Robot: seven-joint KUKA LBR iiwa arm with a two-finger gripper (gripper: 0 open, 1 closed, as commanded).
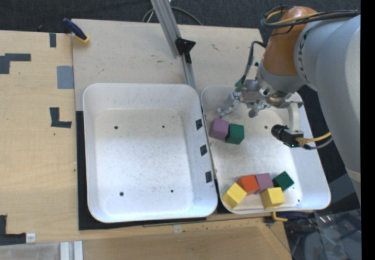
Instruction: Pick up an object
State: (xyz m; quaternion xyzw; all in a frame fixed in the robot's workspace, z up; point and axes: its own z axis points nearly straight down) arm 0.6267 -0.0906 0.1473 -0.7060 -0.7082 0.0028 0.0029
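The pincer [239, 106] hangs spread and empty just above the purple block [218, 129], whose right side touches a green block [236, 133].

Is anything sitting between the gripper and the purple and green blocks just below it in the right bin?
Nothing visible does. The gripper hangs over the right bin, just above and right of the purple block and the green block, which touch each other. The remaining blocks lie clustered at the bin's near edge, well off that path.
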